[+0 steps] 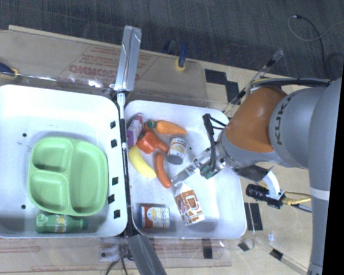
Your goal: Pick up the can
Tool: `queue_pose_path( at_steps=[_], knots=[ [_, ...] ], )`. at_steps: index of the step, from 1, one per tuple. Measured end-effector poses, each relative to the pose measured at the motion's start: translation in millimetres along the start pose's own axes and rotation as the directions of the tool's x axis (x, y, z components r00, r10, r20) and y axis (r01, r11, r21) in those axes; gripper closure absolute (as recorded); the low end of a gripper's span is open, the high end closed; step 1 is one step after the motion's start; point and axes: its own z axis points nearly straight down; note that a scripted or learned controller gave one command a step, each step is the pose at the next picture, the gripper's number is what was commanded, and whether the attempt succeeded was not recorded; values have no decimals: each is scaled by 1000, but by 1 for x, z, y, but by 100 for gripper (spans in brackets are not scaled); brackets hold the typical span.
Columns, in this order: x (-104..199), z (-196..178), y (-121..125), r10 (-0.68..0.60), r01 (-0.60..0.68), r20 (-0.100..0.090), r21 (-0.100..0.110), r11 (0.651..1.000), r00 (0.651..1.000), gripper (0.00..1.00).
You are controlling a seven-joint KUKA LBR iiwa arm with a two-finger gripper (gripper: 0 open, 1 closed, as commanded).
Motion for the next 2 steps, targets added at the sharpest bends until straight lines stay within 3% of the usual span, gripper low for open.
queue_pose_path(
  at_steps=[1, 2],
  knots=[
    [29, 3, -73, 283, -283, 0, -4, 959, 959, 0],
    [86, 1, -29, -45, 45, -2, 0, 999, 999, 0]
  ],
)
